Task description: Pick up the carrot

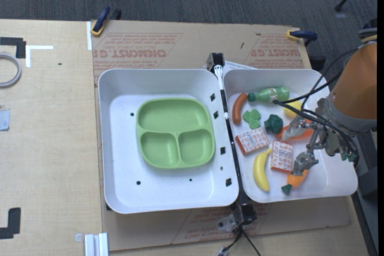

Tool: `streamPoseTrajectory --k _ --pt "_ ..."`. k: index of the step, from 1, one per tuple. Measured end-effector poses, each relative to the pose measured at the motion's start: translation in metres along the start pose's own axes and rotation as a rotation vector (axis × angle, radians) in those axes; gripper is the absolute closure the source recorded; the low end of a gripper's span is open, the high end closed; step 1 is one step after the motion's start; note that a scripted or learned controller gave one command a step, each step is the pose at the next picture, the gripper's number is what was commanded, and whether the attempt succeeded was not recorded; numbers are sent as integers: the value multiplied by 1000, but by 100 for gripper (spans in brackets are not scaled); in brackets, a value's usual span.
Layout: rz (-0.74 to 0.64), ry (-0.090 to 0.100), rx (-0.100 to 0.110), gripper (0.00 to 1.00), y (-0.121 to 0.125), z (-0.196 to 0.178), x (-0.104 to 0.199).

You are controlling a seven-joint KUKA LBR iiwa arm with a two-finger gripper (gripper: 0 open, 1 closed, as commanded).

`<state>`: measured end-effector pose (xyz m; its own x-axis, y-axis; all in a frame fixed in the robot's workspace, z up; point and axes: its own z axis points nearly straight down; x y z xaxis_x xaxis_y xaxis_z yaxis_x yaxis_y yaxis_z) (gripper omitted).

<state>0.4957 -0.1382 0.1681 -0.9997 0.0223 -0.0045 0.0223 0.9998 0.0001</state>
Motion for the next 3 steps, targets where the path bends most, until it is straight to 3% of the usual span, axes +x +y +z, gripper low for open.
streamPoseTrajectory --k 1,2,3 --pt "20 2 -1 0 17 4 18" --pt "70 2 0 0 23 -69 -51" --pt "101 2 0 0 2 -28 -2"
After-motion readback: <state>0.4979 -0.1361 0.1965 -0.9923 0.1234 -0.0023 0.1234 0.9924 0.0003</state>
